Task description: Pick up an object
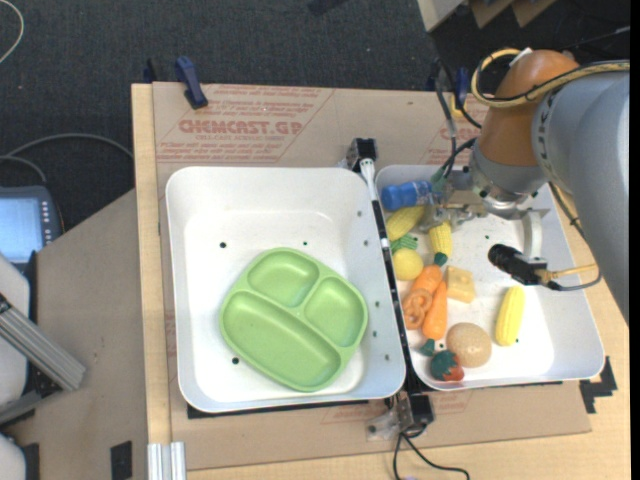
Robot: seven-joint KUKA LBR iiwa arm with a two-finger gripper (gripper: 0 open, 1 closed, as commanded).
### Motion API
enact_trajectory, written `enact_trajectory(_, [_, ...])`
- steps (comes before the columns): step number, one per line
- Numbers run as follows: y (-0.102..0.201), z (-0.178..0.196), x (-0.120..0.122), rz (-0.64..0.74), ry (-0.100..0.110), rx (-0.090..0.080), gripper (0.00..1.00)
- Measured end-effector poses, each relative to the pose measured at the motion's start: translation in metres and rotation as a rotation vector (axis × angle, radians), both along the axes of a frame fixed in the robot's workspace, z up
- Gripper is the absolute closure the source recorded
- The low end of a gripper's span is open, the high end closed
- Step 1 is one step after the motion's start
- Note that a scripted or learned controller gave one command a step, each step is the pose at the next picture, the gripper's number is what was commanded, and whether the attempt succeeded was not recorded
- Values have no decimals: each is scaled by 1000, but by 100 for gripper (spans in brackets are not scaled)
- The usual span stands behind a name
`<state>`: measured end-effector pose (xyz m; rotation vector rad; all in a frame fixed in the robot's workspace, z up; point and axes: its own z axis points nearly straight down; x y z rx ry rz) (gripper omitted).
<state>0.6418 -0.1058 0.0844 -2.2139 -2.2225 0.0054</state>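
Hovering: pincer (440, 208) over right bin's (575, 353) crowded back-left corner | grip unclear | right side open

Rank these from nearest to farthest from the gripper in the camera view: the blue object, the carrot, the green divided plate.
Measured from the gripper:
1. Blue object, just to its left, at the right bin's top.
2. Carrot, lower down, mid-bin.
3. Green divided plate, over in the left bin.
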Motion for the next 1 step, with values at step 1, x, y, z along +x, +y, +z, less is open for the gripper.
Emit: enact_trajectory(1, [89, 106, -87, 4, -5, 5, 100])
